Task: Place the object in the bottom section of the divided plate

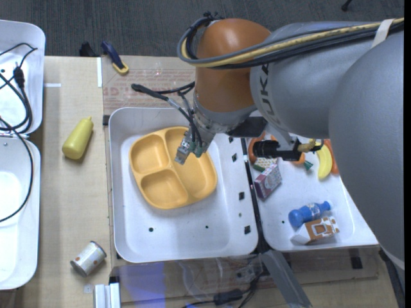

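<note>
A yellow divided plate (168,172) lies in the left white bin (173,236), towards its back. It has three sections, and the largest one (164,188) faces the front. My gripper (187,149) hangs over the plate, near where the dividers meet and at the right part of the back sections. Its tip looks grey-green, and I cannot tell whether anything is held there. The arm's orange band and grey body cover the bin's back right corner.
The right bin (347,236) holds a purple packet (268,179), a blue bottle (308,213), a small orange-and-white carton (319,230) and a banana (325,162). On the bench to the left lie a yellow squeeze bottle (78,138) and a can (88,257).
</note>
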Available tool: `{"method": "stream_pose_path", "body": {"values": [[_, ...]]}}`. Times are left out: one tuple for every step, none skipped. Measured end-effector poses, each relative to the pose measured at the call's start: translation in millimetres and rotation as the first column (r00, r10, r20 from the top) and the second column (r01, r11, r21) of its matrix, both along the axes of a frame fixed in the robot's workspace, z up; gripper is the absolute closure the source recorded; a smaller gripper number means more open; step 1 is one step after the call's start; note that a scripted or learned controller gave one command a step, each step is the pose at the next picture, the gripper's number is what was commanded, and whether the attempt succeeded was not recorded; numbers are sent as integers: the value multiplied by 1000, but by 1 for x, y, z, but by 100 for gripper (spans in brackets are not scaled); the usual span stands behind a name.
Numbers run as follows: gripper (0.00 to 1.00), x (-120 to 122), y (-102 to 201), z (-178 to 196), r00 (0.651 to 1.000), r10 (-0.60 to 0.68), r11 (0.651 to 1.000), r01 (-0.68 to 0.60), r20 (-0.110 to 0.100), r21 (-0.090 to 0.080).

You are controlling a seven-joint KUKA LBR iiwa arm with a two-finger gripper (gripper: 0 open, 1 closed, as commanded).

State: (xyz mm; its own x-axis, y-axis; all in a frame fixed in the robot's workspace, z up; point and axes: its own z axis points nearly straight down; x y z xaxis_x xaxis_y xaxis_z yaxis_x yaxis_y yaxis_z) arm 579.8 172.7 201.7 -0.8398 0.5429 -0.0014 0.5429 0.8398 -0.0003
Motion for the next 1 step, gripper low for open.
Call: {"method": "stream_pose_path", "body": {"values": [[0, 0, 0, 0, 1000, 0, 1000, 0, 0, 0]]}}
